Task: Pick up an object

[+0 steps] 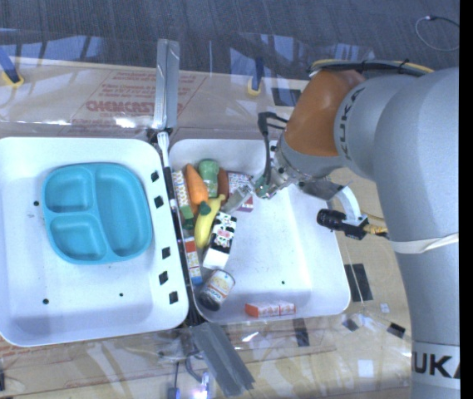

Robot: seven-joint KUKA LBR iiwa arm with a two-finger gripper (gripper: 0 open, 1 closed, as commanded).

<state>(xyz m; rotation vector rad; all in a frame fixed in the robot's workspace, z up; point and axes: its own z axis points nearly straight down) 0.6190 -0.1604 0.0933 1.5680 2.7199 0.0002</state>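
The arm [386, 131] reaches in from the right over the right bin [303, 260], its orange band above the bin's far right corner. The gripper [263, 189] sits low in the bin's far half, just right of the pile of things along the bin's left wall. Whether it is spread or pressed together cannot be told, and nothing can be made out within it.

The pile lies against the left wall of the right bin. A carrot [194, 185] lies at the far end, with a green thing [209, 173] just beside it on the right. A banana [204, 223] lies nearer, running along the wall. A small black-and-white box [224, 231] lies just right of the banana, and a white block [215, 258] touches its near end. A small round can [217, 288] lies on its side at the near left corner. A small red and white box [270, 308] lies apart from the rest, at the near wall. A thin box with red print [240, 184] lies just left of the gripper; whether they touch cannot be told.

The left bin [20, 306] holds a blue tray [96, 212] with three wells, lying flat in its middle. Both bins stand side by side on the desk [86, 94]
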